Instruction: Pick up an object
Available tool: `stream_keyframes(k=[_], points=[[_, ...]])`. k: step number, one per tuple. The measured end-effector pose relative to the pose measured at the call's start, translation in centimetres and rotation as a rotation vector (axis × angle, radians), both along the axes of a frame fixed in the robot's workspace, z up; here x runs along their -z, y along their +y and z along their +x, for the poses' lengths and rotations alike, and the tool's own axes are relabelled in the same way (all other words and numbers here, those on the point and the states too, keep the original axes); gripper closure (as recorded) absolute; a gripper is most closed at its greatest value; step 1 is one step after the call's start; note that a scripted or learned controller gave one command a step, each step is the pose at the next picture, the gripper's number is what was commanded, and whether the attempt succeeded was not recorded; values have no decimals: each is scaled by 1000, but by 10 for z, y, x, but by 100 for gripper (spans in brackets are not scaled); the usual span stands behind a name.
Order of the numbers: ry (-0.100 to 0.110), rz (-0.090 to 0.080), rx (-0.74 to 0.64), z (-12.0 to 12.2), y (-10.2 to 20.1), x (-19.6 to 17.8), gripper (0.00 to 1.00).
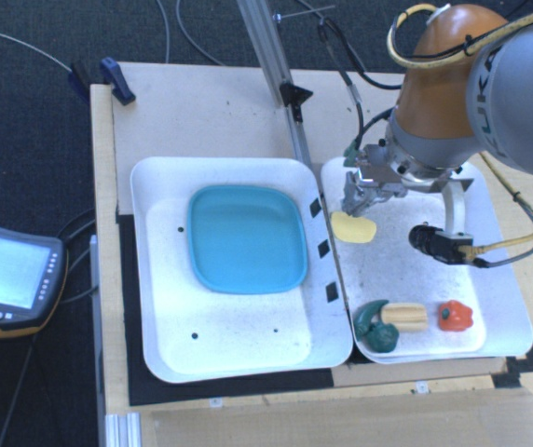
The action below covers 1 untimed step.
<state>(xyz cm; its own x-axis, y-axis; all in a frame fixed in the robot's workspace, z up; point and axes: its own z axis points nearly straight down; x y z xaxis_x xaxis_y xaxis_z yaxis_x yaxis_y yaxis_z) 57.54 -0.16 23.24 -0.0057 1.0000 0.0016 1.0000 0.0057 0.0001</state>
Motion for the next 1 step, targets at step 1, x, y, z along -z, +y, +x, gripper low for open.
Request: stream_keyframes(k=[1], points=[[-1,0,0,8,54,-10,100]])
